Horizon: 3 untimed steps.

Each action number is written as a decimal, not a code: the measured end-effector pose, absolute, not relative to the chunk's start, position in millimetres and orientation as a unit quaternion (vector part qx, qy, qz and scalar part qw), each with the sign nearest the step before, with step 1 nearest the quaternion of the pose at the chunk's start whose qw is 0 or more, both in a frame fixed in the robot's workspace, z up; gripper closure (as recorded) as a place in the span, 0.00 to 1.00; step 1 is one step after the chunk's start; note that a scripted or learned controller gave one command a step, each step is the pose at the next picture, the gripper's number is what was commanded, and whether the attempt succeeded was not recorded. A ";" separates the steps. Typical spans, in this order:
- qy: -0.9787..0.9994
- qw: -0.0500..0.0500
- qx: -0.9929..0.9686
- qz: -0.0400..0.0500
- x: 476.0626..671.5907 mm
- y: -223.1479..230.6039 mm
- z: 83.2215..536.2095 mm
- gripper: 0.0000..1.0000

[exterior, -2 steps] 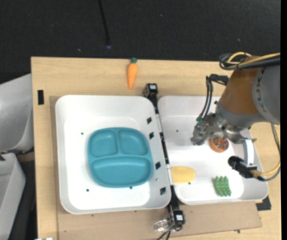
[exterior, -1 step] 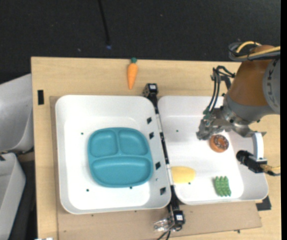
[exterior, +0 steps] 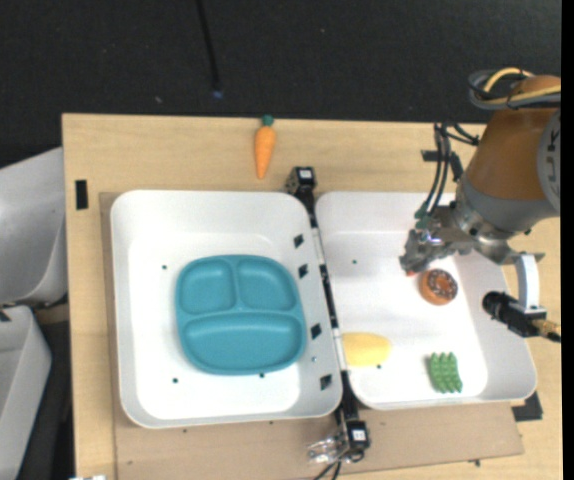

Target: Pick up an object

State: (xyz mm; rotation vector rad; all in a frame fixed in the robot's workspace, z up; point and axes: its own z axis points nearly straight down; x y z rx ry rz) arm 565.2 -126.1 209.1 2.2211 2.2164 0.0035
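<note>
Your hand [exterior: 419,258], whose state I cannot tell, hangs in the right bin [exterior: 387,218] just beside the round brown object [exterior: 438,286], which looks small, light and stiff, so take its 2 sides.

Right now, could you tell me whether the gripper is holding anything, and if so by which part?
It cannot be told. The gripper sits in the right bin just above the round brown object, but nothing is visibly between its fingers.
</note>
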 end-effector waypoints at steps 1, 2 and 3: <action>0.709 0.000 0.705 0.000 551.7 -69.3 210.9 1.00; 0.710 -0.001 0.704 0.001 544.6 -10.8 210.9 1.00; 0.710 0.001 0.704 0.002 539.8 35.6 231.9 1.00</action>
